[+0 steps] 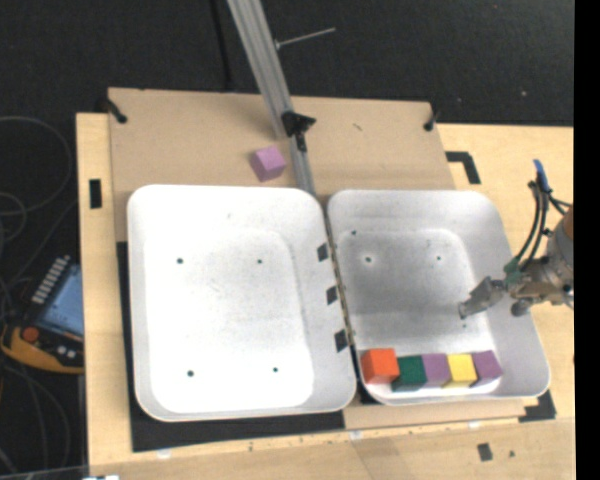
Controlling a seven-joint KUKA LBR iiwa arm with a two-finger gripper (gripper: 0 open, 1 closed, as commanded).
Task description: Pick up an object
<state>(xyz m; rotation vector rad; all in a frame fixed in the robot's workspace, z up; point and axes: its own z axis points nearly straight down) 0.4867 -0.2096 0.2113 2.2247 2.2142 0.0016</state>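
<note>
- A row of blocks lies along the near wall of the right bin (480, 213): orange block (381, 364), green block (411, 371), purple block (436, 368), yellow block (462, 368) and another purple block (486, 364), each touching its neighbour.
- Packed so tight against the wall, they leave little room for fingers; a descent could land on top of a block or nudge two together.
- The end effector (477, 298) sits above that row, over the bin's right side, apart from every block; it grips nothing, though the view is too small to tell its opening.
- The left bin (150, 218) offers no target.
- Farthest, a stray purple cube (269, 163) rests on the desk (380, 128) beyond both bins, probably out of easy reach.
</note>
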